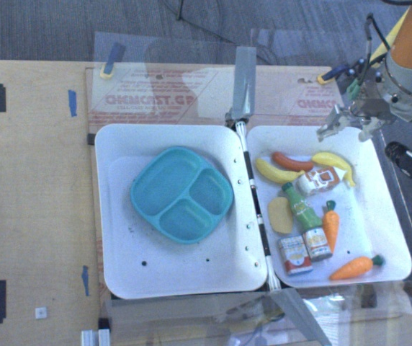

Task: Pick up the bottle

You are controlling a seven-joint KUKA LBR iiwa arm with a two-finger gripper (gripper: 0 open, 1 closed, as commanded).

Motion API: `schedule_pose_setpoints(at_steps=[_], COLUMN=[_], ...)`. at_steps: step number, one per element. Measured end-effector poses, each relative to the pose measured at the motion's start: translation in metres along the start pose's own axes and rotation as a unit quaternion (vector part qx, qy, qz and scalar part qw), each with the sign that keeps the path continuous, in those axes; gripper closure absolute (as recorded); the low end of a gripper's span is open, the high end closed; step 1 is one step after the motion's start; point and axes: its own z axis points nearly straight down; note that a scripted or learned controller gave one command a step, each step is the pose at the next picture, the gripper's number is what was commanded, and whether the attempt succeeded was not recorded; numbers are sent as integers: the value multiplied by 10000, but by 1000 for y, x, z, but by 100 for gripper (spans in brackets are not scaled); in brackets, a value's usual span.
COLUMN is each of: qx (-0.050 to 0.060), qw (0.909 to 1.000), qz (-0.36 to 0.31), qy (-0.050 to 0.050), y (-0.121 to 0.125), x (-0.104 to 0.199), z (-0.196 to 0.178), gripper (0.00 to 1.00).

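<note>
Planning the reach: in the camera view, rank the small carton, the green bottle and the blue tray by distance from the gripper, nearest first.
1. Small carton: right bin, just below the gripper.
2. Green bottle: middle of the right bin, lower down.
3. Blue tray: left bin, far side of the divider.

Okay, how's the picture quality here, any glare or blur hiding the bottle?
Camera view: lighting is even and soft, with faint shadows; the green bottle in the right bin reads sharply; the gripper looks slightly soft; clear plastic sheeting behind the bins shows mild sheen.
</note>
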Motion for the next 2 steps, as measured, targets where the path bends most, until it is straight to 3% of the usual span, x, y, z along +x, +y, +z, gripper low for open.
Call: schedule_pose_setpoints(at_steps=[1,2], qx=[4,5], qw=[9998,9970], qz=[-196,-779], qy=[4,7], y=[-76,-92], x=[51,29], z=[100,165], gripper=[0,0])
